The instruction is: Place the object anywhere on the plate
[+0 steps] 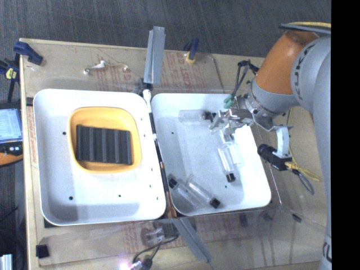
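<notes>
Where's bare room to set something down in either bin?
Left bin: the white floor around the yellow plate, widest below it; the plate carries a dark ribbed block. Right bin: bare on its left-centre, between the clear tubes. Crowded near the gripper, upper right.

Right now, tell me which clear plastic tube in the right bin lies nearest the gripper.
The clear plastic tube lying lengthwise just below the gripper. The short one sits farther left; the third lies by the bin's bottom edge.
</notes>
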Available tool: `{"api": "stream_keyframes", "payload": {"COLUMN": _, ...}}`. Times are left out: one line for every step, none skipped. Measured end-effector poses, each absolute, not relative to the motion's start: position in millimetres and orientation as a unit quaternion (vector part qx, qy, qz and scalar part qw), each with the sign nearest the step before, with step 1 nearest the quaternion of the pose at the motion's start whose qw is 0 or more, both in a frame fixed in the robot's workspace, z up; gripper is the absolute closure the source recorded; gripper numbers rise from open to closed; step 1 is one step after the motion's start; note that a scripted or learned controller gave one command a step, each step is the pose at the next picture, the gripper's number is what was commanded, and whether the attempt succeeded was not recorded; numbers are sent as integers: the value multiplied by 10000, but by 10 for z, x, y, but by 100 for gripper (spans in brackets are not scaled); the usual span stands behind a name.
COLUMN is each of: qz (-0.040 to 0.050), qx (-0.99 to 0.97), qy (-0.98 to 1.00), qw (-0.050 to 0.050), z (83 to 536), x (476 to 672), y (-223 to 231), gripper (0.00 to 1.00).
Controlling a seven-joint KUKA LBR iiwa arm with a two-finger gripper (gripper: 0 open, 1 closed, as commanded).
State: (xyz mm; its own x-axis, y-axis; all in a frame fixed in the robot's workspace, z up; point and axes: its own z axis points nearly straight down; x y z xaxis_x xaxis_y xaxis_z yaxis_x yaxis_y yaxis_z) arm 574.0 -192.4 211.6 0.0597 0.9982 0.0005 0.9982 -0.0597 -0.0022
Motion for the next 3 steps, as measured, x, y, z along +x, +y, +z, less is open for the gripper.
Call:
{"api": "stream_keyframes", "payload": {"qz": 5, "qx": -7058, "qy": -7085, "qw": 9, "z": 2509, "x": 5711, "y": -911, "gripper": 100}}
{"api": "stream_keyframes", "payload": {"qz": 19, "qx": -6741, "qy": -7386, "qw": 25, "z": 1901, "x": 6064, "y": -512, "gripper": 100}}
{"api": "stream_keyframes", "payload": {"qz": 11, "qx": -6021, "qy": -7984, "qw": 10, "z": 2044, "x": 6060, "y": 155, "gripper": 100}}
